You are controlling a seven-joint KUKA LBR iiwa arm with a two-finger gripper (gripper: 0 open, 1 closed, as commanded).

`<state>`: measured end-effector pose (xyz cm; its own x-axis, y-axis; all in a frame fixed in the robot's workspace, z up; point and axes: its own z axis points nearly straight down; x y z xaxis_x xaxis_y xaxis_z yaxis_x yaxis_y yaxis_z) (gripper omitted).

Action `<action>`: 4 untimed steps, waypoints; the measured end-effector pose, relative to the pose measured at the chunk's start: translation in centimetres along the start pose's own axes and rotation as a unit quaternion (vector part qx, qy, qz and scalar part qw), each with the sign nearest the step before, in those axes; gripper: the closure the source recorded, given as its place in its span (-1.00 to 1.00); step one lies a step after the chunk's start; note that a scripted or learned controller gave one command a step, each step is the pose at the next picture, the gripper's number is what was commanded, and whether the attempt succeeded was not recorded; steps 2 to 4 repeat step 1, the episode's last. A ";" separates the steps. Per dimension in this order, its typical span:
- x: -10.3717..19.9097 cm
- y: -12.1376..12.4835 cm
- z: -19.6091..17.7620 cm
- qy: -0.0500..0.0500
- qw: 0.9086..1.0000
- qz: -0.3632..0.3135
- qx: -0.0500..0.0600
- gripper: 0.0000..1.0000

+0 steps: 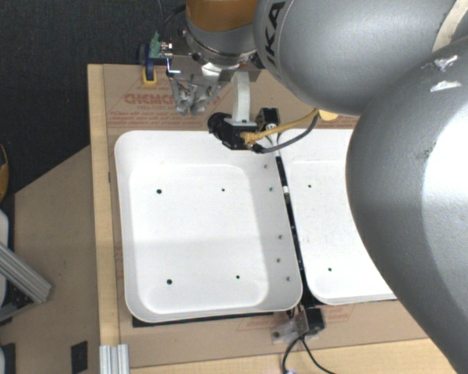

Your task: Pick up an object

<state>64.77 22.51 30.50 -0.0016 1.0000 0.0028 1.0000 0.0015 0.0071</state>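
The grey KUKA arm (390, 92) enters from the right and spans the upper frame, with its orange wrist band (218, 2) at top centre. The metal two-finger gripper (191, 100) points downward below the wrist.

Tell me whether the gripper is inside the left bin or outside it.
Outside. The gripper hangs over the brown board beyond the left bin's far rim, not over its white floor.

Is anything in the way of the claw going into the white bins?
Nothing visible blocks it. The claw hangs over the brown board just past the far rim of the left shallow white bin. The big grey arm covers much of the right white bin, so I cannot tell what lies there.
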 end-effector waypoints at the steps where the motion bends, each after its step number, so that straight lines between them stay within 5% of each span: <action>1: -2.2 -0.4 -3.4 -0.001 1.000 0.002 0.001 1.00; 4: -2.2 -0.4 -3.4 -0.001 1.000 0.002 0.001 1.00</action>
